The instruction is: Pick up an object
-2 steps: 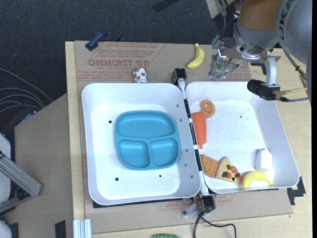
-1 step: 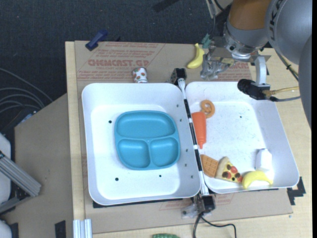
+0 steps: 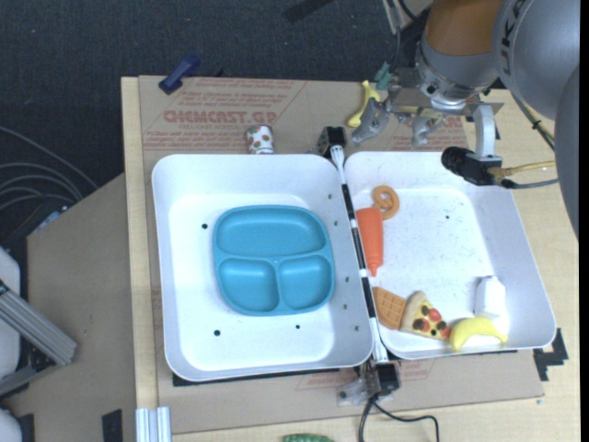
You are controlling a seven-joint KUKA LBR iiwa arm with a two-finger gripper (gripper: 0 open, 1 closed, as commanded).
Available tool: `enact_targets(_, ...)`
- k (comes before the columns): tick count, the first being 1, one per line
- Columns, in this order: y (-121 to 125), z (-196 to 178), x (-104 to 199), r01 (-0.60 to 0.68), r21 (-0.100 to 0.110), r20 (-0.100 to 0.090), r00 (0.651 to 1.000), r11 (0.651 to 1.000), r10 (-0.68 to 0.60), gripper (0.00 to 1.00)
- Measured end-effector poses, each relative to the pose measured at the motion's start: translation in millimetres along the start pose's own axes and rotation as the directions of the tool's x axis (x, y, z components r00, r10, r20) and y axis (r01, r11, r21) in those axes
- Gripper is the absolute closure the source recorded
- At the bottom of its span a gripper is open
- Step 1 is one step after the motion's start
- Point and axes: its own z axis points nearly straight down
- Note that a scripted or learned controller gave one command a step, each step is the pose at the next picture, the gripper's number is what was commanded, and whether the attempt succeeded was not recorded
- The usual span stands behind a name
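The right bin (image 3: 515, 238) holds an orange carrot (image 3: 370, 238), a pretzel (image 3: 385, 201), a waffle piece (image 3: 389, 308), a pizza slice (image 3: 425, 318), a yellow banana (image 3: 477, 332) and a small white block (image 3: 490, 295). My gripper (image 3: 427, 129) hangs over the far rim of that bin, beyond the pretzel. Its fingers stand spread apart and open, with nothing between them.
A blue divided plate (image 3: 273, 258) lies in the left bin (image 3: 175, 247). On the board behind the bins sit a small spotted toy (image 3: 260, 139) and a blue clip (image 3: 179, 75). A black part with a thin rod (image 3: 471, 166) juts over the right bin's far corner.
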Motion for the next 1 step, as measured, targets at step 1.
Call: enact_targets(1, -53.1, 72.0, -23.5, -0.002, 0.0, 0.0, 1.0, 1.0, 0.002, 0.0)
